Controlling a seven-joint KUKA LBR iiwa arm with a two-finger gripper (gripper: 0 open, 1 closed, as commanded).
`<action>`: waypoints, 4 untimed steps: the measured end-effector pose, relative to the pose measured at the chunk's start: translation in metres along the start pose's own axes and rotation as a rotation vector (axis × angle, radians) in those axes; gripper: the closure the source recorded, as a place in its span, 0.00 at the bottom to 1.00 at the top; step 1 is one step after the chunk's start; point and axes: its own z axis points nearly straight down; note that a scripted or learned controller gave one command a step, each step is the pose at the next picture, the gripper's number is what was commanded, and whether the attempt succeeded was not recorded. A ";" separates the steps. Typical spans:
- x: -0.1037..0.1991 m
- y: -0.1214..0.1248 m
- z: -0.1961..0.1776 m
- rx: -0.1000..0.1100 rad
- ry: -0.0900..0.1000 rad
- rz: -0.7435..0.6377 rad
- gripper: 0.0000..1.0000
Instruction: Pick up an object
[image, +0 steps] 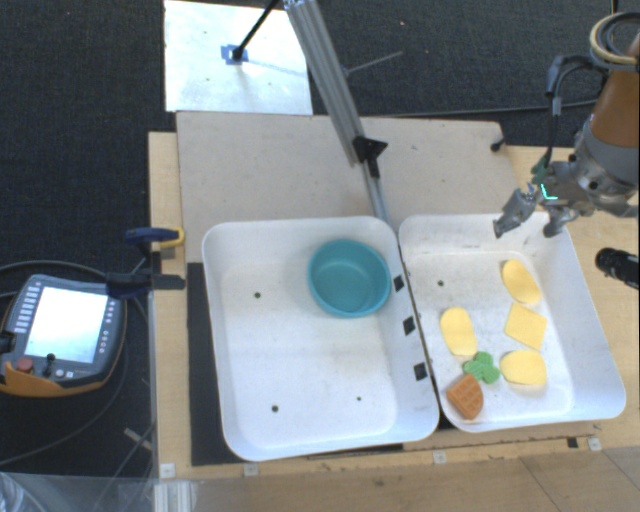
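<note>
My gripper (531, 222) hovers over the far right corner of the right bin (590, 385), its two fingers spread open with nothing between them. Below it in that bin lie several yellow food pieces: an oval one (520, 281) nearest the gripper, a square one (526, 326), a rounded one (523, 368) and another oval (458, 331). A small green piece (484, 367) and an orange waffle-like piece (465, 397) sit at the bin's near side. A teal bowl (348, 278) stands in the left bin (300, 400).
A slanted metal pole (335, 85) rises behind the bins. A handheld control pendant (60, 330) lies at the far left, off the bench. A blue and yellow clamp (155, 237) grips the bench's left edge.
</note>
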 end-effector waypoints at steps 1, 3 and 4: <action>0.000 0.000 0.000 0.000 0.000 0.000 0.00; 0.002 -0.001 0.096 0.004 0.000 0.001 0.00; -0.008 0.002 0.147 0.004 0.000 0.001 0.00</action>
